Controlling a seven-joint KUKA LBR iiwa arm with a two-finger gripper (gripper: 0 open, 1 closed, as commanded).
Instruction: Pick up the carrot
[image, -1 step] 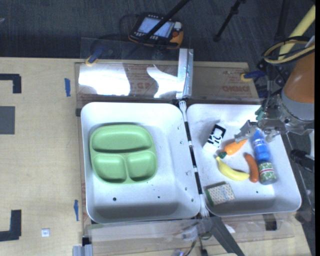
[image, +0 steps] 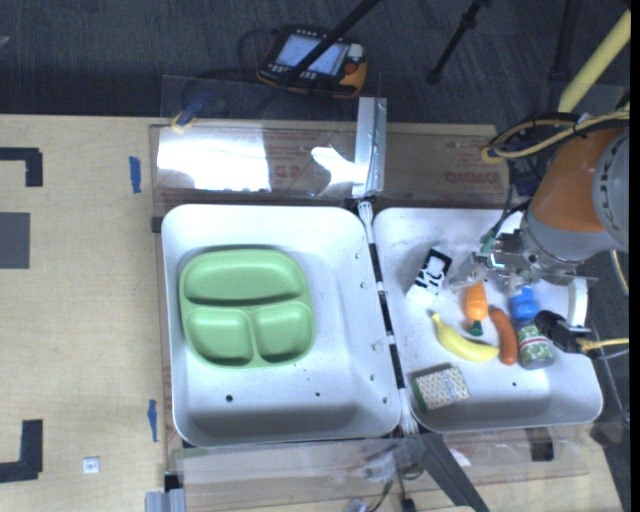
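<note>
Carrot (image: 476, 301) upright in view, leafy end down.

Bright, even overhead light fills the scene. Strong white glare washes over the clear panel (image: 255, 160) behind the bins. The picture is slightly soft, with faint shadows.

Two bins sit side by side: the left bin (image: 340, 400) holds a three-compartment tray (image: 246, 305) toward its upper left. In the right bin (image: 575, 400), the carrot (image: 476, 301) lies just above the banana (image: 464, 340), with a sausage (image: 505, 335) and a small can (image: 534, 346) to their right. A card (image: 431, 271) lies upper left of the carrot, a sponge (image: 441, 386) below the banana, and the gripper (image: 505, 262) is above the carrot.
</note>
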